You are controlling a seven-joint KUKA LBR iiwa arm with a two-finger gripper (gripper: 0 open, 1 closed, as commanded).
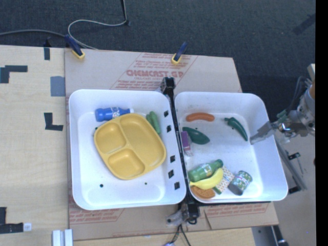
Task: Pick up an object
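Objects (214, 176) crowd the right bin (271, 160); gripper (262, 132), perhaps empty, grip unclear.

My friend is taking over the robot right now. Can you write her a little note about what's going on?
Tool: at the right bin's right rim, nothing seen in it; open or shut is unclear.
Right bin: hot dog, two green peppers, purple item, green bottle, banana, small can.
Left bin: yellow tray, blue bottle, a green item.
Done: nothing picked up.
Left: grab and lift one object.
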